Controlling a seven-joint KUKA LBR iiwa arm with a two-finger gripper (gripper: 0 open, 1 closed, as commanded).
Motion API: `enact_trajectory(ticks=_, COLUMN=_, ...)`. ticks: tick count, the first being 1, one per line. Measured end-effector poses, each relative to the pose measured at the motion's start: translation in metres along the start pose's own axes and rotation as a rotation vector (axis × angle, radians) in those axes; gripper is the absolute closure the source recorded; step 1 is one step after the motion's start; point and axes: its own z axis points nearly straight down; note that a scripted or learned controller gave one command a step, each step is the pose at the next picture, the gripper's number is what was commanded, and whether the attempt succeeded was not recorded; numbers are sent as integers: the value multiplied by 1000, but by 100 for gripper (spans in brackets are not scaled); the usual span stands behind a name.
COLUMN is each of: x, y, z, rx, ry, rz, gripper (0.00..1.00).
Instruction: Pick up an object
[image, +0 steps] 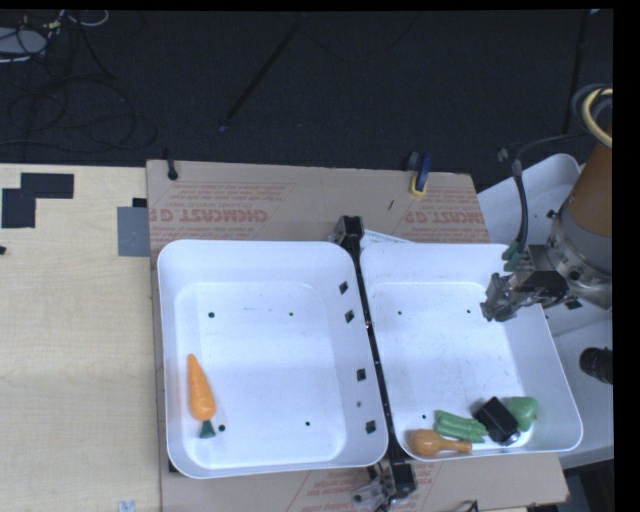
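Toys are lying along the near edge of the right bin: a yellow-orange pear-shaped piece is sitting closest to the front, with a green pod-like piece just behind it and touching it. A black block is resting tilted against the pod's right end, and a second green piece is poking out from behind the block, near the bin's near-right corner. Over in the left bin, a toy carrot is lying by the left wall toward the front, its orange body pointing away and its small dark green top pointing toward the near edge. A black divider strip is running between the two bins where their rims are meeting. Farther back, the gripper is hanging over the right bin's far-right part, near the right wall and well apart from the toys at the front; nothing is showing between its fingers, though whether they are spread or pressed together is too dark and small to tell. The arm, with its orange band, is reaching in from the right behind it. Both bins are sitting on a sheet of cardboard with red lettering, and a blue and yellow clamp is gripping the cardboard's far edge.
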Motion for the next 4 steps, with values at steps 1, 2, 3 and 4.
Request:
enact_trajectory(ticks=1, x=-52, y=-27, z=-25, rx=-5, ry=-3, rz=6, gripper=100)
enact_trajectory(ticks=2, x=-94, y=30, z=80, rx=4, ry=0, rz=3, gripper=100)
enact_trajectory(ticks=3, x=-30, y=45, z=118, rx=3, ry=3, rz=-3, gripper=100)
enact_trajectory(ticks=4, x=-33, y=45, z=116, rx=0, ry=0, rz=1, gripper=0)
